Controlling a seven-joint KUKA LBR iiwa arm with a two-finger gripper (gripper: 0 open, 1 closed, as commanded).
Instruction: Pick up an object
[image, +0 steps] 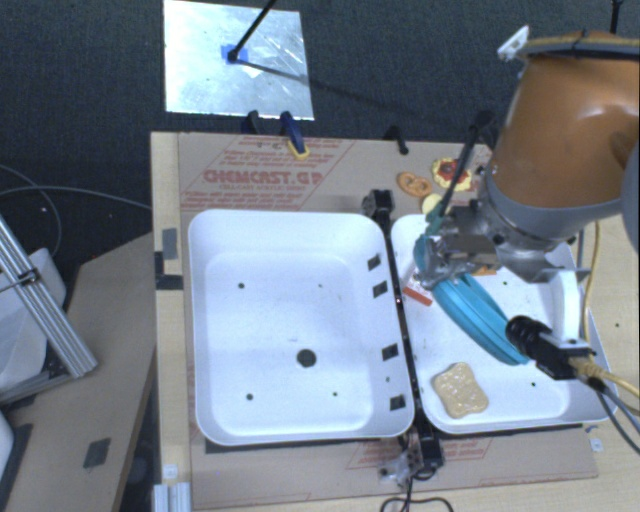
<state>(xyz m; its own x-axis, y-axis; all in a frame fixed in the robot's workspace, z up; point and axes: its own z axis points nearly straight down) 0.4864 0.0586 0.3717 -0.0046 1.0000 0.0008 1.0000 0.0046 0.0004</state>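
The arm reaches in from the right, its orange band filling the upper right. Its gripper (443, 262) hangs low over the upper left part of the right bin (565, 400). A blue oblong object (478, 313) lies slanted in that bin, its upper end under the gripper. A tan cracker-like piece (459, 388) rests near the bin's front. A small orange-red bit (417, 296) lies by the bin's left wall, just beside the gripper. The wrist hides the fingers.
The left bin (215, 240) holds one small dark round item (306, 358). Black clips run down the divider (396, 310) between the bins. Small orange and yellow items (412, 183) lie on the cardboard behind the right bin. A black cable connector (540, 345) crosses the right bin.
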